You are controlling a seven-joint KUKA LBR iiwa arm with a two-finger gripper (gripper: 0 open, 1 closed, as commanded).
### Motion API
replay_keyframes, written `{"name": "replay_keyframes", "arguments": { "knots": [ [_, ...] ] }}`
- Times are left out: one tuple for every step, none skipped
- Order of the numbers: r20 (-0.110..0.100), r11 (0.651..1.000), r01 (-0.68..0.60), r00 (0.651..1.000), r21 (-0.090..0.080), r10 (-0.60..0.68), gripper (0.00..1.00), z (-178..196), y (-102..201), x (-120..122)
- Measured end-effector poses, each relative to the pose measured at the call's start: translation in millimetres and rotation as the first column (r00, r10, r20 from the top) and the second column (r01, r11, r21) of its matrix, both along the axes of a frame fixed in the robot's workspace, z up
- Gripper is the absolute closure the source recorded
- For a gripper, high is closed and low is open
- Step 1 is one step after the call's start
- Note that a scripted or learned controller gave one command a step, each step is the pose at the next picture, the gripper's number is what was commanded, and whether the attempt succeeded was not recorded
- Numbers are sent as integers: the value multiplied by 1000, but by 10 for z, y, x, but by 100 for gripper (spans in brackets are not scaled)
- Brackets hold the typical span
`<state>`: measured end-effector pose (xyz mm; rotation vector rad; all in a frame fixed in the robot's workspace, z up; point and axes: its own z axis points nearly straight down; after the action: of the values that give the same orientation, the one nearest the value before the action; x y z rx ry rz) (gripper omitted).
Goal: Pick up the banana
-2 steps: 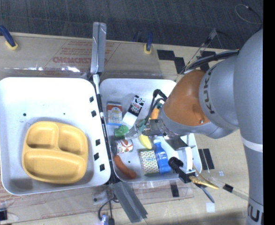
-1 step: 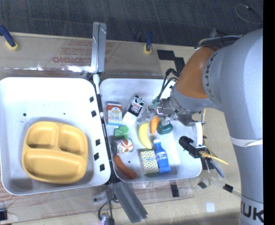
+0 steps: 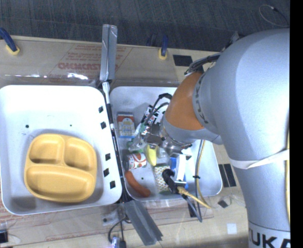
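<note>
The banana (image 3: 152, 155) is a short yellow piece lying in the middle of the right bin (image 3: 209, 180), partly covered by the wrist above it. My gripper (image 3: 145, 141) reaches down into that bin from the right and sits directly over the banana's upper end, close to it or touching it. The arm's bulk hides the contact, so I cannot make out whether the banana is held.
A red-and-white can (image 3: 136, 162) lies just left of the banana, and a brown sausage (image 3: 137, 186) sits near the bin's front. A red carton (image 3: 125, 124) and a blue-and-white pack (image 3: 178, 168) crowd around. The left bin (image 3: 17, 102) holds a yellow divided tray (image 3: 62, 167).
</note>
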<state>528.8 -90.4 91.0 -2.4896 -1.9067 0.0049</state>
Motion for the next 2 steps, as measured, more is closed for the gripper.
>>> {"name": "replay_keyframes", "arguments": {
  "knots": [
    [-4,1000,-4,1000,2,4,100,92,7,-5],
    [2,994,114,994,-1,-114,100,1089,682,-123]
  ]
}}
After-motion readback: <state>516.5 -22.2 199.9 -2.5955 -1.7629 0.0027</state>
